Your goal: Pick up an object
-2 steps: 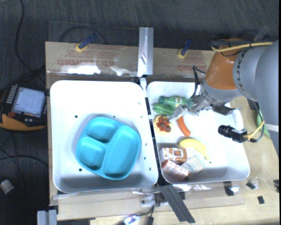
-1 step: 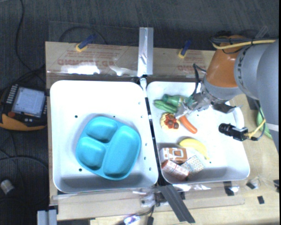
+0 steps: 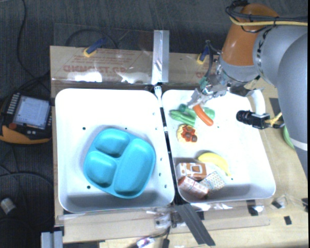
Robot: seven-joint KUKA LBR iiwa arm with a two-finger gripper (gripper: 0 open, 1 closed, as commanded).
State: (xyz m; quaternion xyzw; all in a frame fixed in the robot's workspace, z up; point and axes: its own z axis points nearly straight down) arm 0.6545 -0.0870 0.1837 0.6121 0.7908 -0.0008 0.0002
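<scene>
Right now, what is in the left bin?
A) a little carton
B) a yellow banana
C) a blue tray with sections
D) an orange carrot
C, because the blue tray with its three sections lies in the left bin, while the banana, carrot and carton all lie in the right bin.
</scene>
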